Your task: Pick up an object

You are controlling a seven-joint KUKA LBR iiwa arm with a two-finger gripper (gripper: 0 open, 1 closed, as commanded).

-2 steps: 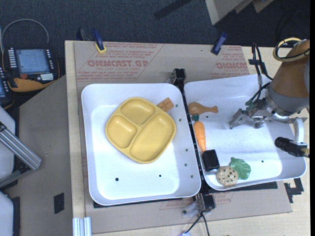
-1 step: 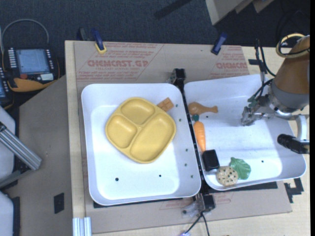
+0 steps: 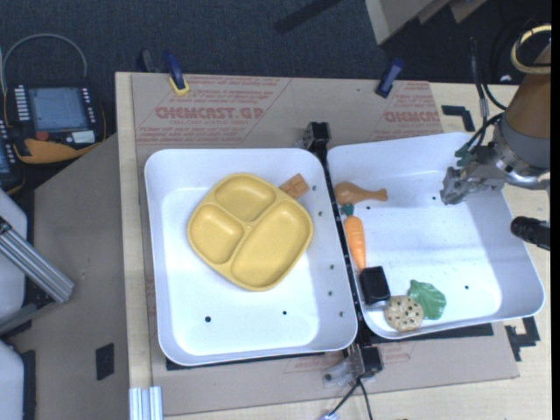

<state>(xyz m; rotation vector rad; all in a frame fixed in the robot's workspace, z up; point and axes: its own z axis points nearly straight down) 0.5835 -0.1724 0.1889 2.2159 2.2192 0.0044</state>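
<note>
Two white bins of bright toy food on a tan worktop

The left bin (image 3: pixel 166 261) is white and holds a pale yellow divided plate (image 3: pixel 250 231), with a small brown block (image 3: pixel 294 185) at its edge. In the white right bin (image 3: pixel 490 261) lie a tan-brown drumstick (image 3: pixel 359 193), an orange carrot (image 3: pixel 354 241), a black block (image 3: pixel 374 284), a beige cookie with dark specks (image 3: pixel 403 312) and a green leafy piece (image 3: pixel 430 297). The worktop (image 3: pixel 262 103) is tan with faded red lettering. The arm (image 3: pixel 529 121) is grey with an orange band.
</note>
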